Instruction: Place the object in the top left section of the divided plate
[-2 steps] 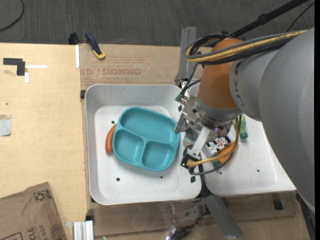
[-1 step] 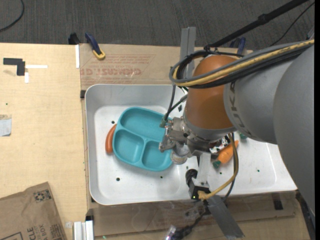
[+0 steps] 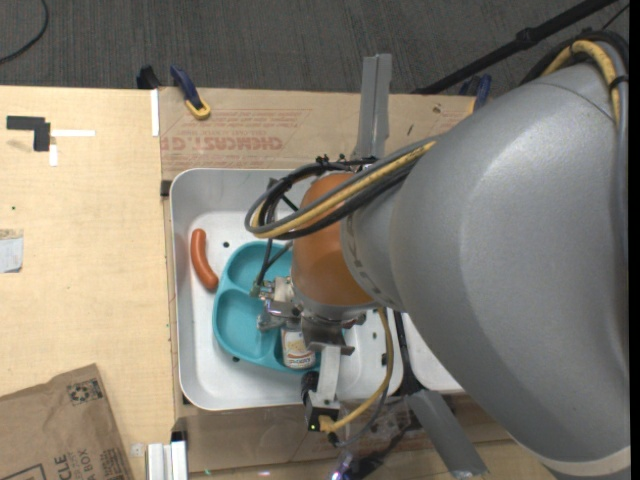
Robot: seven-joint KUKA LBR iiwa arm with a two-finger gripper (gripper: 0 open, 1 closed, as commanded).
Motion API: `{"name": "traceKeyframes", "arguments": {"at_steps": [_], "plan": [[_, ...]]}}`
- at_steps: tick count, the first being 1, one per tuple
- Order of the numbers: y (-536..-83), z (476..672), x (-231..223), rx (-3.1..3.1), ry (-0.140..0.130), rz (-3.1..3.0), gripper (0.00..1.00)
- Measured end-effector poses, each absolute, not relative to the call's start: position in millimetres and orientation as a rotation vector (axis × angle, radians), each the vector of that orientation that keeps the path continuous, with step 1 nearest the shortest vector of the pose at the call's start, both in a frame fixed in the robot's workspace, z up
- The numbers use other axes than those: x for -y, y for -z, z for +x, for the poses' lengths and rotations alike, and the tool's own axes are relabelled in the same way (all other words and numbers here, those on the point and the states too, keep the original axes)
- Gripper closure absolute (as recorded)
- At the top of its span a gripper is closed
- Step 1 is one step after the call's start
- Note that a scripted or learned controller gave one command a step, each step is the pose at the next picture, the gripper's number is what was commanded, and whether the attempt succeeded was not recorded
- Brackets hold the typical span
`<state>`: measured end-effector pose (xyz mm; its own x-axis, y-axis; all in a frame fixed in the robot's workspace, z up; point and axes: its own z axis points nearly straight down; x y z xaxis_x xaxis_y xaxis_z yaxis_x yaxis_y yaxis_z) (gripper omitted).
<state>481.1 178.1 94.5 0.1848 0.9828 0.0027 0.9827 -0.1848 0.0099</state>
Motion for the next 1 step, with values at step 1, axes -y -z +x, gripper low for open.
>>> {"name": "traceKeyframes", "arguments": {"at_steps": [1], "plan": [[-95.6, 479.7, -140.9, -1.937, -0.016, 2.477, 1.0]]}}
